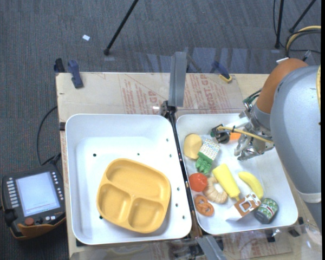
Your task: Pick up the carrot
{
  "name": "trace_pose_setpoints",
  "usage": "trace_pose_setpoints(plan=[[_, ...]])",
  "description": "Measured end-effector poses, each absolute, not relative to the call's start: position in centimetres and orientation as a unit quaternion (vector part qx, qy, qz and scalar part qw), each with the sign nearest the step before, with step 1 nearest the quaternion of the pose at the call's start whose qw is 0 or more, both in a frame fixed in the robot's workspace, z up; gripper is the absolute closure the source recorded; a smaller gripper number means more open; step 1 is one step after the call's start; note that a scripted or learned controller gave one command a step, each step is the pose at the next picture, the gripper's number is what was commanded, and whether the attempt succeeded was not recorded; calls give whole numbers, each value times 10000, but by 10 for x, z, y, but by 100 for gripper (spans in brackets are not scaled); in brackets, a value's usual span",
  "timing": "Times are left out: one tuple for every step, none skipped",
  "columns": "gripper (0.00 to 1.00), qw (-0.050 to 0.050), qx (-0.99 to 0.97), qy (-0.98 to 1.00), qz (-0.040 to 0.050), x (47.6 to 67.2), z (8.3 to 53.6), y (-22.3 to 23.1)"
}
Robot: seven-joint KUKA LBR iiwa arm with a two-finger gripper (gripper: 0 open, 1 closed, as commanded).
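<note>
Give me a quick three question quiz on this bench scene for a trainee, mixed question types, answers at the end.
1. True or false: the yellow plastic divided tray lies in the left white bin.
2. Which toy lies nearest the right white bin's front right corner? A) yellow banana B) dark round can C) red tomato
3. Fill in: the claw hovers over the ____ bin.

Key: 1 true; 2 B; 3 right.

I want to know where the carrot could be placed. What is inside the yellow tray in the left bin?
The yellow tray shows three bare compartments with nothing lying in them. It sits flat in the left bin; the bin floor beneath it is covered and cannot be seen.
</note>
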State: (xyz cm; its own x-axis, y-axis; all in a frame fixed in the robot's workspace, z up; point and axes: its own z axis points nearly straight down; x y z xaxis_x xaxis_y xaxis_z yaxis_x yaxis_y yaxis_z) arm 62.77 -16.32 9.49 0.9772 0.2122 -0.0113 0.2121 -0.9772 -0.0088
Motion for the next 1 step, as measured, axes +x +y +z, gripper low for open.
trace_pose_setpoints(plan=[[100,23,-9656,-2599,24,595,86,-213]])
